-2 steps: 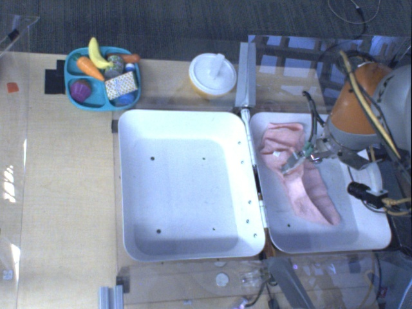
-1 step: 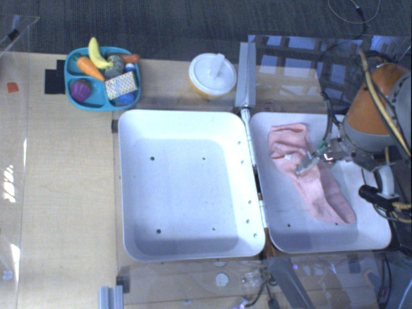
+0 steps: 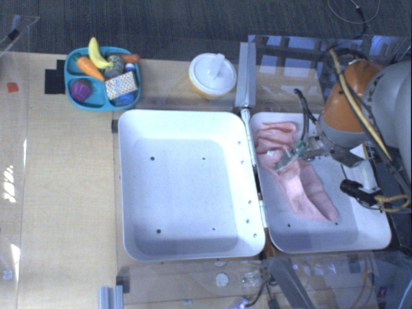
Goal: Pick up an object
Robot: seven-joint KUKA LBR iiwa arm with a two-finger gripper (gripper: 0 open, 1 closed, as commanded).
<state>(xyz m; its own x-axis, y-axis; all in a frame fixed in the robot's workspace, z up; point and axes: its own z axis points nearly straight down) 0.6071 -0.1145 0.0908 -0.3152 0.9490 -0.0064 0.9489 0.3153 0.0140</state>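
A pink cloth-like object (image 3: 302,184) lies crumpled in the right white bin (image 3: 360,234), stretching from the bin's far left corner toward its middle. The arm reaches in from the right, and my gripper (image 3: 288,159) is down low over the upper part of the pink object, touching or nearly touching it. The arm's wrist and cables hide part of the bin's far right side.
The left white bin (image 3: 187,179) sits beside the right one, with a shared rim between them. Behind it on the bench stand a blue tray of toy food (image 3: 103,77) and a white lidded bowl (image 3: 212,74). A metal frame (image 3: 243,69) rises behind the right bin.
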